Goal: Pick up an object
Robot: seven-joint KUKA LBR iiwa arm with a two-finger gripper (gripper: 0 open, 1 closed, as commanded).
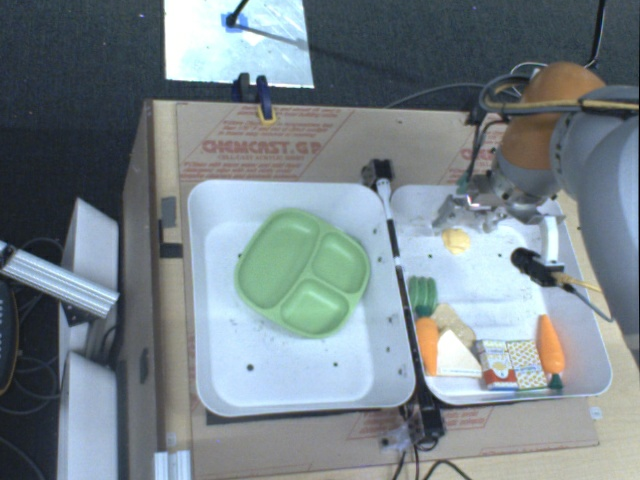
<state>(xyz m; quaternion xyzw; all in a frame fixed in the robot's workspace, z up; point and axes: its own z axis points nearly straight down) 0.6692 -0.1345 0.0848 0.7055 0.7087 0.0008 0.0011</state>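
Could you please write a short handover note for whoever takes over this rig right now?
Claw: over the far end of the right bin; I cannot see it holding anything.
Things: a yellow piece lies just beside the claw. Toward the near end lie a green item, an orange carrot, a pale wedge, small boxes and a second carrot. The left bin holds a green divided plate.
Done: nothing lifted.
Left: grasp and lift one object, probably the yellow piece, as it is nearest.

The plate (pixel 303 271) is pale green, its bin (pixel 230 368) white, a carrot (pixel 549 343) orange, a small lump (pixel 456 240) yellow.
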